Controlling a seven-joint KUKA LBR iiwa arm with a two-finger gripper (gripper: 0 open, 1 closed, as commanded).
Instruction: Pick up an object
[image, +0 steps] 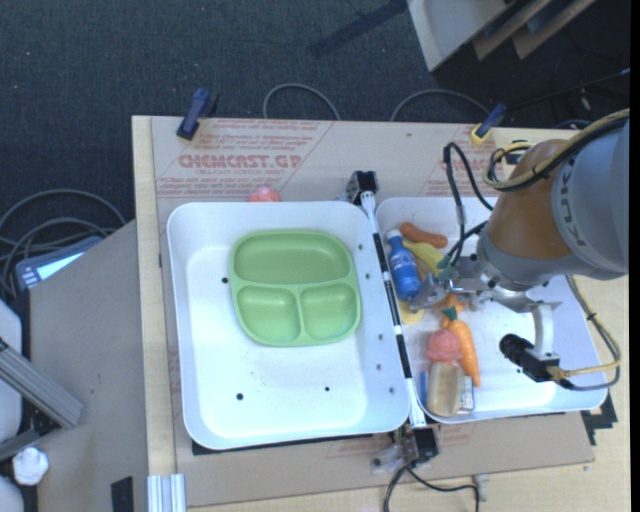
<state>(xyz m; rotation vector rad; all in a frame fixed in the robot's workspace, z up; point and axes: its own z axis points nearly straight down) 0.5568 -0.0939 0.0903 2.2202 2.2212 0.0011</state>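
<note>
Two white bins share the bench; in the right bin (585, 400), the gripper (447, 288), finger state unclear, hangs just right of the upright-lying blue bottle (404, 270).

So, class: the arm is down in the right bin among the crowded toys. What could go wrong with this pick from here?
1. The gripper sits amid tightly packed items: the blue bottle, the carrot and a yellow piece. It may close on two things, or on none.
2. The bottle lies against the divider wall between the bins, so it could be jammed or knocked.
3. The loose cables hanging by the wrist could snag.
</note>
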